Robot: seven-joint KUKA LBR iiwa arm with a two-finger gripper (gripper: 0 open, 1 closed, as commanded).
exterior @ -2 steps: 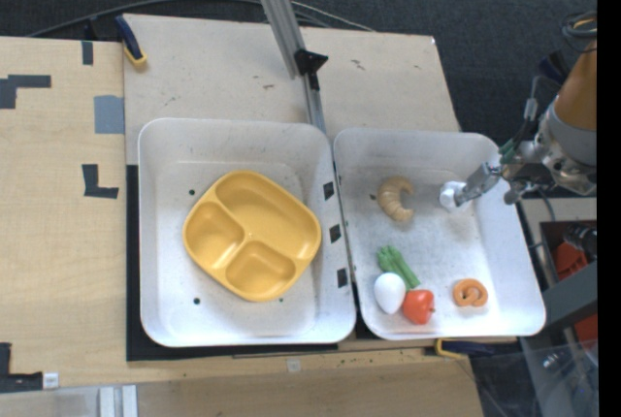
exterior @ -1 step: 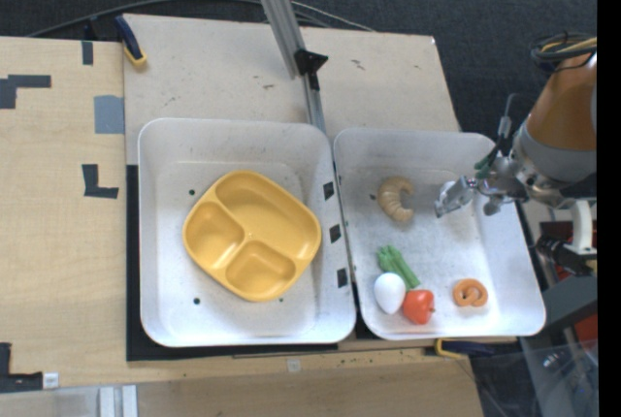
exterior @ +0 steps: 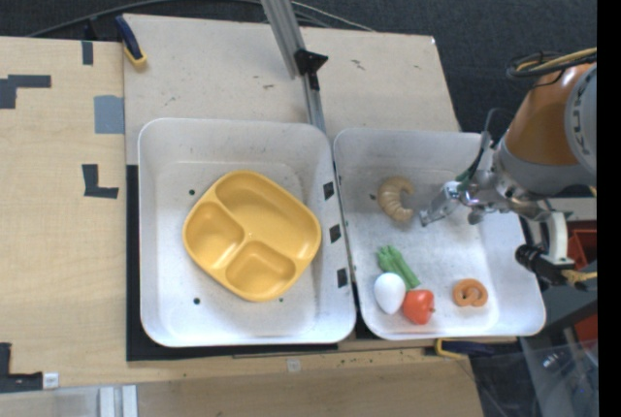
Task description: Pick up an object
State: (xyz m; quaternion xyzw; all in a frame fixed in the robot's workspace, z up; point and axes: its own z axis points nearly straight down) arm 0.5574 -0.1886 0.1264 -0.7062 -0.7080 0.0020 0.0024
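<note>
In the right bin lie a tan croissant-shaped piece, a green vegetable, a white egg, a red tomato and an orange ring. My gripper hangs over the middle of this bin, just right of the tan piece. Nothing shows between its fingers. The arm reaches in from the right with its orange band above the bin's right wall.
The left bin holds a yellow divided plate. A grey metal pole slants down to the seam between the bins. A yellow-blue tool lies on the bench at the back left.
</note>
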